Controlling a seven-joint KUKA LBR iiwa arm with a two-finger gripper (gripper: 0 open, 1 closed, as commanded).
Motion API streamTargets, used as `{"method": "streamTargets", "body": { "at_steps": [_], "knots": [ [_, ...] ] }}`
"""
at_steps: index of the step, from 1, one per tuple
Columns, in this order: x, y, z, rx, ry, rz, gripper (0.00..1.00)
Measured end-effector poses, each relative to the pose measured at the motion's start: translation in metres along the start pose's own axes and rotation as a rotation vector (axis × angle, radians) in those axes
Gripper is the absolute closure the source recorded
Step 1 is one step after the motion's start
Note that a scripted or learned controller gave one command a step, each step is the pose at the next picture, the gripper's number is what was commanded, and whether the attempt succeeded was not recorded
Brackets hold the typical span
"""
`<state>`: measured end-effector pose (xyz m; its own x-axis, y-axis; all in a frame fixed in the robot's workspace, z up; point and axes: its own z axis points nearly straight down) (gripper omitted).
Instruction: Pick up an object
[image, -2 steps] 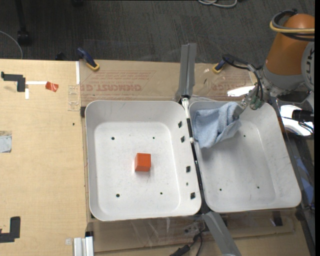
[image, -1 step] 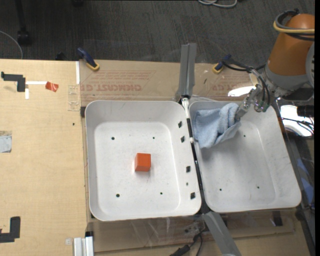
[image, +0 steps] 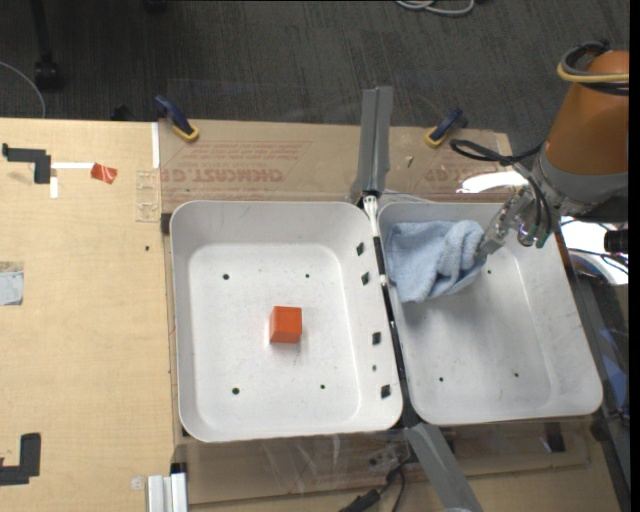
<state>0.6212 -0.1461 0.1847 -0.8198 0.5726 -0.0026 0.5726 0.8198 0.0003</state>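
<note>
A light blue cloth (image: 432, 258) lies bunched in the back left corner of the right bin (image: 520, 390). Its right edge is drawn up toward my gripper (image: 490, 243), which reaches in from the right and is shut on that edge. An orange-red cube (image: 286, 325) rests on the floor of the left bin (image: 215, 400), near its middle and far from the gripper.
A grey divider post (image: 375, 140) rises behind the seam between the two bins. Clamps (image: 178, 118) hold the cardboard sheet at the back. A wooden board (image: 70, 320) lies to the left of the bins. Cables hang by the arm's wrist (image: 530, 215).
</note>
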Motion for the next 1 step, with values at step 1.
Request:
{"method": "streamTargets", "body": {
  "at_steps": [1],
  "knots": [
    [-0.0349, 0.0048, 0.0143, 0.0, -0.001, -0.039, 1.0]
  ]
}}
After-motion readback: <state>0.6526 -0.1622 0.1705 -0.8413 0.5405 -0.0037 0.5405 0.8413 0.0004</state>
